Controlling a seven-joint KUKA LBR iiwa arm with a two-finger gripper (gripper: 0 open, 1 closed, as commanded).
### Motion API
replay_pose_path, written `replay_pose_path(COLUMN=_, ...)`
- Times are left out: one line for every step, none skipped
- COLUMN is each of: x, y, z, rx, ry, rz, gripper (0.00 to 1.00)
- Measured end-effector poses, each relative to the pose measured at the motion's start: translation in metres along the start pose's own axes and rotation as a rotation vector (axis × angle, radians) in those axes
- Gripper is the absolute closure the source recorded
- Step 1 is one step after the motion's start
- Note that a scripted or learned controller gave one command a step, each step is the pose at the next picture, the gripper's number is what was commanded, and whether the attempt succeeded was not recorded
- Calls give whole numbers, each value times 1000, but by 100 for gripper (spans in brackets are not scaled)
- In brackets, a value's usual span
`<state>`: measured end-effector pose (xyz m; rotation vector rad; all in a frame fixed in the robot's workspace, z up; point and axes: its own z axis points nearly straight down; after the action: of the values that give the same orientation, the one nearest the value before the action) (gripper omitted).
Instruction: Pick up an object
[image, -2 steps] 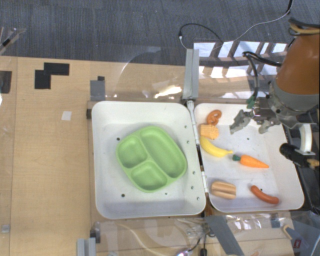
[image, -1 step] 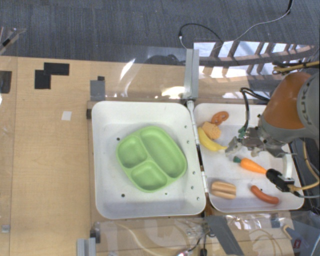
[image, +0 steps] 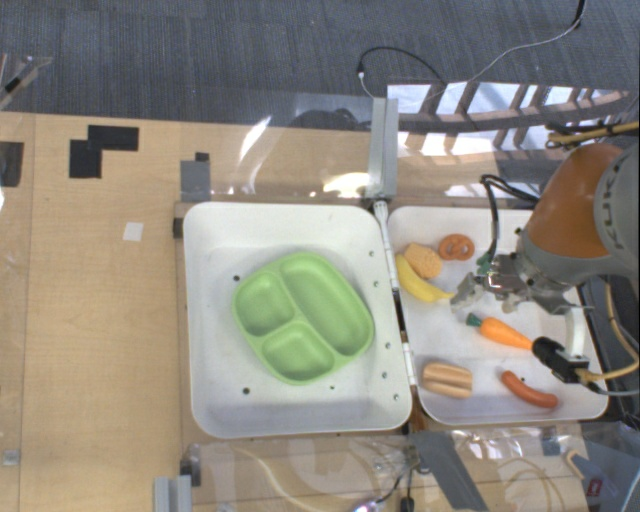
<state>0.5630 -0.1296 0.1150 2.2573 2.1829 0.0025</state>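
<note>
Hovering at three o'clock over the right bin (image: 600, 408), my gripper (image: 480, 287) sits just above the carrot (image: 500, 332). I cannot tell its state. I see the banana (image: 420, 284) at its nine o'clock.

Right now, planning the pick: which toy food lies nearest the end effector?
The carrot, just below the end effector; the banana, hot dog and sausage lie farther.

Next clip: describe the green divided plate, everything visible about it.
The green divided plate is a light green, rounded-square dish that looks like matte plastic, with three compartments: two smaller ones and one longer one, split by raised ridges. It lies flat, turned at an angle, near the middle of the left white bin. Nothing sits in it, and nothing touches it but the bin floor.
</note>
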Motion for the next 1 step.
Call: replay_pose_path(x=-22, y=15, z=-115, rx=-3, ry=-1, rz=381, gripper=0)
